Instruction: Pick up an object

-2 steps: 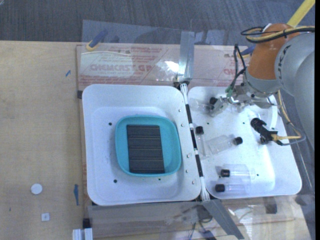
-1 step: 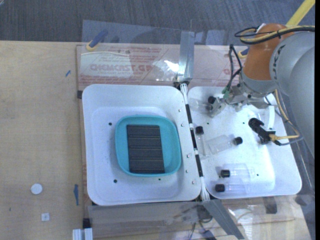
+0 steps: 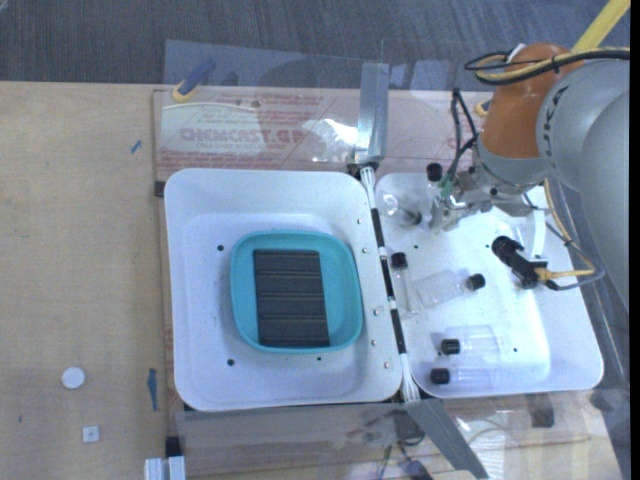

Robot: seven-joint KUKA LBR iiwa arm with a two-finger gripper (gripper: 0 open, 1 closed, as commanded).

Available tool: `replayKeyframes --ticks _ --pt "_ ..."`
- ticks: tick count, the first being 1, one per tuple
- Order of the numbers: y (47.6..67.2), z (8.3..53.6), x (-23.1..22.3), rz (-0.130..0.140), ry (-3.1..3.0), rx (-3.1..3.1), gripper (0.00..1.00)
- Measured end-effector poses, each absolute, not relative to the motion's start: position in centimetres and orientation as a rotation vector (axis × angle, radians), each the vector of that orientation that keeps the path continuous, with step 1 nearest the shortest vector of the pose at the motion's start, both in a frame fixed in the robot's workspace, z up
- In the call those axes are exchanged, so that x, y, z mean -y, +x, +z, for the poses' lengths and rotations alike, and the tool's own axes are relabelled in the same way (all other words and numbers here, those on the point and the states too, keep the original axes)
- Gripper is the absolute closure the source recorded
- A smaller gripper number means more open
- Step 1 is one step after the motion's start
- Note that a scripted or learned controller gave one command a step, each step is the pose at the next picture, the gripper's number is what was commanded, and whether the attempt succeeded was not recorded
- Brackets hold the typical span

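Note:
My gripper (image 3: 444,212) hangs low over the far part of the right bin (image 3: 570,353), under the grey arm with its orange band. Several clear vials with black caps lie in that bin: one (image 3: 440,287) in the middle, one (image 3: 470,343) nearer the front, and one (image 3: 458,376) at the front edge. A small clear piece (image 3: 388,208) lies just left of the gripper. Nothing can be seen held in the gripper. In the left bin (image 3: 200,348) sits a teal dish (image 3: 345,283) holding a dark grey ribbed block (image 3: 290,296).
A loose black cap (image 3: 398,261) lies by the right bin's left wall, and another black cap (image 3: 434,171) sits near its far edge. A printed clear sheet (image 3: 250,133) lies behind the left bin. The wooden bench (image 3: 70,228) extends to the left.

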State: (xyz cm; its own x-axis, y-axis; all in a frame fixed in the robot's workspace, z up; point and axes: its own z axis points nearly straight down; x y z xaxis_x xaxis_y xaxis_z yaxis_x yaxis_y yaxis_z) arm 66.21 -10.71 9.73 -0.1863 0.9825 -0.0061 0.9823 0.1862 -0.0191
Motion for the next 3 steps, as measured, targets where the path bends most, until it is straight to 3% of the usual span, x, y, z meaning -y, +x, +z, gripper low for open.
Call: replayKeyframes --ticks 1,2,3 --pt "66.5 10.0 10.7 0.019 -2.003 2.420 0.00" --pt "66.4 11.0 10.8 0.026 -2.000 2.418 1.00" --pt "66.7 22.1 5.2 -0.001 -2.155 2.289 1.00"
